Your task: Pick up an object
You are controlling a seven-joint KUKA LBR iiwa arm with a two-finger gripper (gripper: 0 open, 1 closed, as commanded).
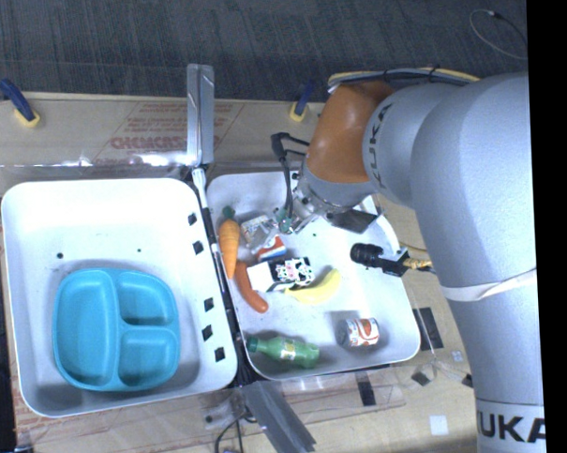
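Observation:
My gripper is low over the back of the right bin, hanging from the grey arm with its orange band. Right beneath and beside it lies a crumpled silvery wrapper. An orange carrot rests along the bin's left wall, with a shorter red-orange piece below it. A small white box with a printed label sits in the middle, touching a yellow banana. Toward the front are a tipped can and a green bottle on its side.
The left bin holds a blue divided plate at its front. A black cylindrical arm fitting juts over the right bin's right side. The arm's big grey body covers the bench's right. Blue clamps grip the board's back edge.

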